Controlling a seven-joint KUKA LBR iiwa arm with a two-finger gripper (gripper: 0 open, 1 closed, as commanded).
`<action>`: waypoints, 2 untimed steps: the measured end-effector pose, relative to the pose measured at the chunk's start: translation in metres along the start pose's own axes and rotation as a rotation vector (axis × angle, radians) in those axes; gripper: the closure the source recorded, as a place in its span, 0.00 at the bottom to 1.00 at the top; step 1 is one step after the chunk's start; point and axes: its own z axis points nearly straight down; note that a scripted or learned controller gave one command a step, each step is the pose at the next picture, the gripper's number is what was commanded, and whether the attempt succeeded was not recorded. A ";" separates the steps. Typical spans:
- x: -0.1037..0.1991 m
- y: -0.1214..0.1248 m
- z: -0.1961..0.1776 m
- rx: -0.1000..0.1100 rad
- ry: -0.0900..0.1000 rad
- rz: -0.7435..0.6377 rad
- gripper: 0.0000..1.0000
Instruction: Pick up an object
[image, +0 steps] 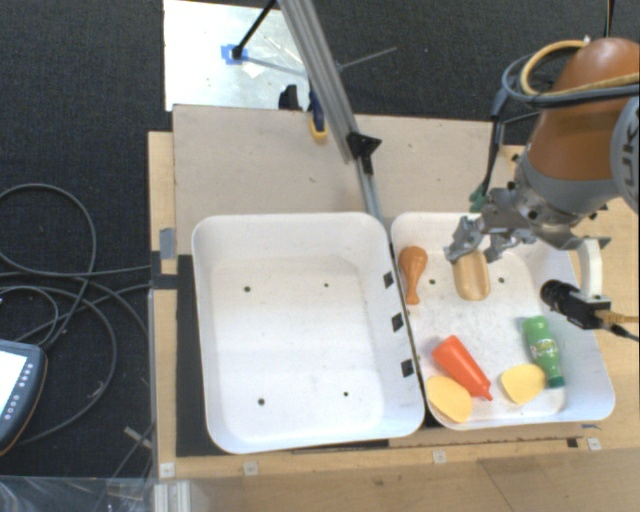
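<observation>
In the right bin (600, 400), I see the gripper (472, 252) just above a tan bread roll (471, 279). I cannot tell its state.

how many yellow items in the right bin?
2: yellow piece at the near edge beside the orange carrot; yellow piece beside the green bottle. The arm may hide more.

The gripper (478, 243) is covering the top end of the tan bread-like piece (471, 279), so whether its fingers are touching it is not showing. The arm (580, 120) is running off the right edge, and it is hiding part of the right bin's (590, 400) far rim.
</observation>
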 end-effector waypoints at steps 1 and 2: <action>0.058 -0.005 0.006 0.000 0.000 -0.001 1.00; 0.110 -0.009 0.035 0.003 0.000 0.000 1.00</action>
